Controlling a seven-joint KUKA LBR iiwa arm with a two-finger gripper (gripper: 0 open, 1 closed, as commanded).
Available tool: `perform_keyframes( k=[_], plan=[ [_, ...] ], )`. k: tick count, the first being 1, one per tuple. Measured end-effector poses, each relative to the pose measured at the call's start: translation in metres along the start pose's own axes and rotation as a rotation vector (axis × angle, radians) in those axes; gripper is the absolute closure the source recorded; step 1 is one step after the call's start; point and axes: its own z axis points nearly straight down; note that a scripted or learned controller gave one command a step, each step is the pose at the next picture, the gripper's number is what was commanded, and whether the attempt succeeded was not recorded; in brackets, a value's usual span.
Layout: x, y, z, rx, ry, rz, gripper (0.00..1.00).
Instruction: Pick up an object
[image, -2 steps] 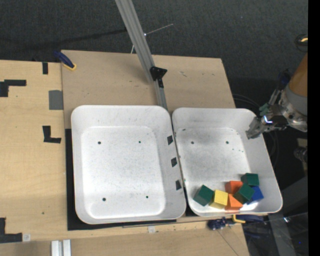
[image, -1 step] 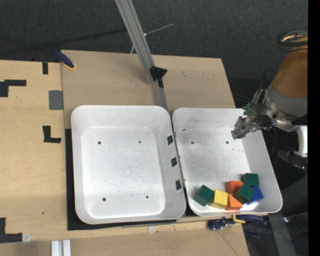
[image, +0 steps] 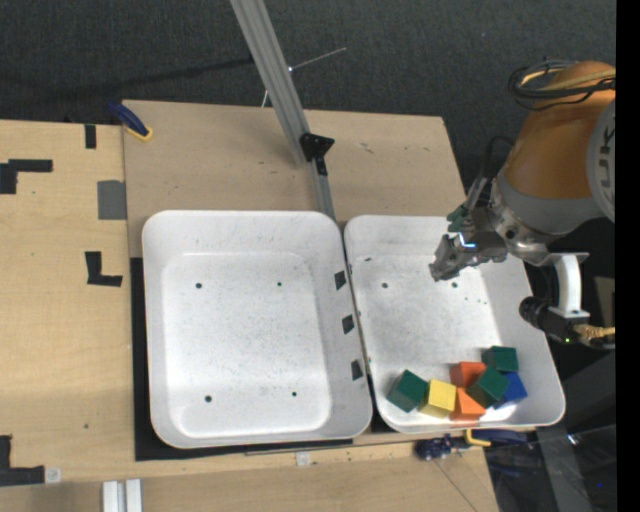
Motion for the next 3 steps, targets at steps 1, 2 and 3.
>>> perform_keyframes(
  k=[1,2,3],
  plan=[
    [0.050,0.003,0.010,0.001,-0.002,0.001,1.00],
    [0.106,-0.011,0.009,0.002,-0.001,-0.001,1.00],
    [0.151,-0.024,0.023,0.003,-0.002,0.001,1.00]
  ],
)
